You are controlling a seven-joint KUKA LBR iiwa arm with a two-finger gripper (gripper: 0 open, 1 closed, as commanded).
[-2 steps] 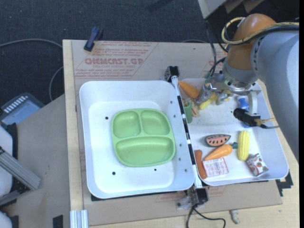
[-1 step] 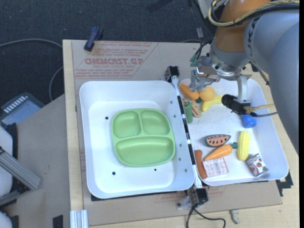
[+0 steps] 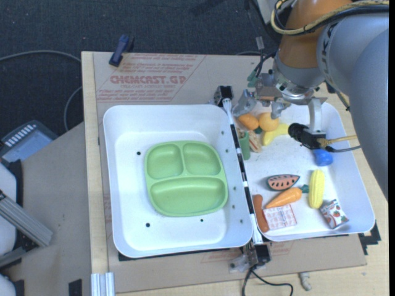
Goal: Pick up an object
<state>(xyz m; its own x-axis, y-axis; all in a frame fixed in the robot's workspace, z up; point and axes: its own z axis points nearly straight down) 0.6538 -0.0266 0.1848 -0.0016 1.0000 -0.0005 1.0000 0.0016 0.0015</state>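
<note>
My gripper (image 3: 262,106) hangs over the far left corner of the right bin (image 3: 363,193). Directly beneath and in front of it lie an orange toy (image 3: 249,121), a round yellow toy (image 3: 269,123) and a yellow banana (image 3: 276,134), packed close together. Nothing can be seen gripped. Further forward in the same bin lie a blue piece (image 3: 323,158), a watermelon slice (image 3: 282,182), a carrot (image 3: 285,197), a corn cob (image 3: 316,187), a red sausage (image 3: 260,213), a red-and-white packet (image 3: 279,216) and a small carton (image 3: 334,213).
The left bin (image 3: 112,165) holds a green divided plate (image 3: 185,177). A narrow green item (image 3: 245,145) stands against the wall between the bins. The big grey arm with its orange band (image 3: 311,17) reaches in from the upper right.
</note>
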